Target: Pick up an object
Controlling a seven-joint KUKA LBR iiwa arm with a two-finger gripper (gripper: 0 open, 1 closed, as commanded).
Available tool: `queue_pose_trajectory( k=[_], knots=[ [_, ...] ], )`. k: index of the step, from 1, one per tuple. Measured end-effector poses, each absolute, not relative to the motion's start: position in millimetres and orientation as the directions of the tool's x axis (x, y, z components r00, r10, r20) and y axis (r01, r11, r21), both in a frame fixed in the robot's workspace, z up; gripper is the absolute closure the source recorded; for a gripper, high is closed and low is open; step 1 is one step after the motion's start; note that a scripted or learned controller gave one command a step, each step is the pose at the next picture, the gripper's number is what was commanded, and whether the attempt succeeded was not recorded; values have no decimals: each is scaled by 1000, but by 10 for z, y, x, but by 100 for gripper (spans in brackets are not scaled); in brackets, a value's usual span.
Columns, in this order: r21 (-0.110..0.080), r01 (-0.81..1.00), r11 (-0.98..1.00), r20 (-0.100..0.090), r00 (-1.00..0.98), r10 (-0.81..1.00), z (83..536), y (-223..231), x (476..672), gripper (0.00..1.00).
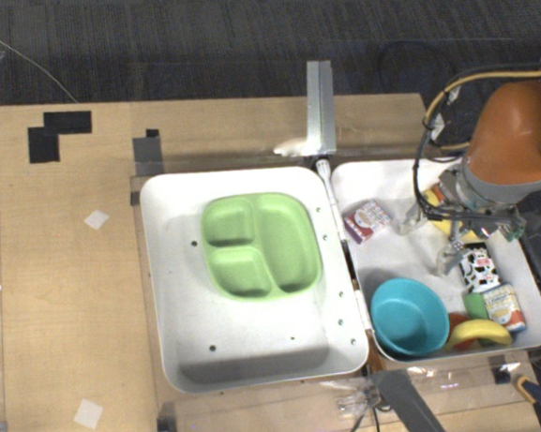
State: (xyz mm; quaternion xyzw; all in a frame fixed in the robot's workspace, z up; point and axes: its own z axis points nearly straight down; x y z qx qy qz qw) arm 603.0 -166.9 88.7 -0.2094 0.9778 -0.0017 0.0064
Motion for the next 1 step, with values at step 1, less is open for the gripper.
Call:
queue_pose_trajectory(
  k=[1],
  knots=[
    [-7,-437,900,-12,-899,-437,898,-1585,5699,0]
  ],
)
